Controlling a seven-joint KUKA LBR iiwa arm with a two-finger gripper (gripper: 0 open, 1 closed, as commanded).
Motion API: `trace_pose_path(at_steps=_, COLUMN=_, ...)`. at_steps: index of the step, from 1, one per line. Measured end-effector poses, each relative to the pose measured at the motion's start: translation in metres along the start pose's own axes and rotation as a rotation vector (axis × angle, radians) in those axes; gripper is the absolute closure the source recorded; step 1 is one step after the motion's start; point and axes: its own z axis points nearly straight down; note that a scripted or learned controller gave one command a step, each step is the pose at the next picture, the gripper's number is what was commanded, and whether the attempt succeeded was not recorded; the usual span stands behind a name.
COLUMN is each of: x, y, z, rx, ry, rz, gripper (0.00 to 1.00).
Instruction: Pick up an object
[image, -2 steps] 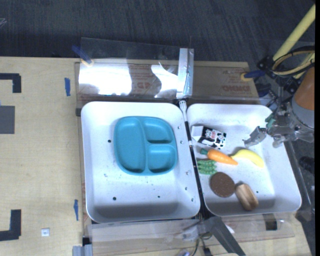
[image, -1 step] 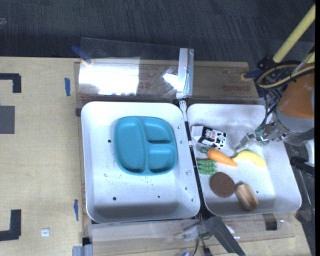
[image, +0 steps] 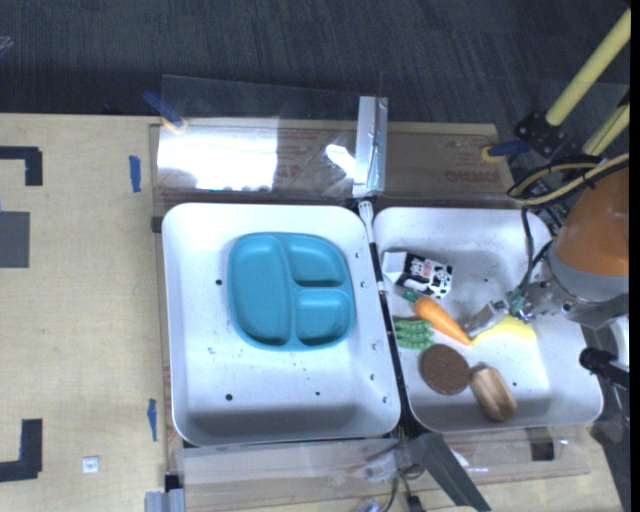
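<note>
The right bin (image: 480, 232) holds several toy items. An orange carrot (image: 441, 320) lies in the middle with a green piece (image: 410, 333) at its left. A black-and-white box (image: 426, 273) lies behind them. A brown round cookie (image: 444, 369) and a tan bread roll (image: 492, 392) sit near the front. A yellow piece (image: 512, 331) lies right of the carrot. My gripper (image: 492, 316) is low in this bin, between the carrot's tip and the yellow piece, touching or just over them. The arm's orange band (image: 598, 232) hangs over the bin's right rim.
The left bin (image: 200, 380) holds a blue divided plate (image: 292, 289). A clear plastic sheet and a metal bracket (image: 370, 145) stand behind the bins. Yellow poles and cables (image: 560, 165) crowd the back right corner.
</note>
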Motion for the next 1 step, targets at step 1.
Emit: trace_pose_path(at_steps=1, x=0.0288, y=0.0112, z=-0.0004, rx=-0.001, ry=-0.002, rz=0.199, gripper=0.00)
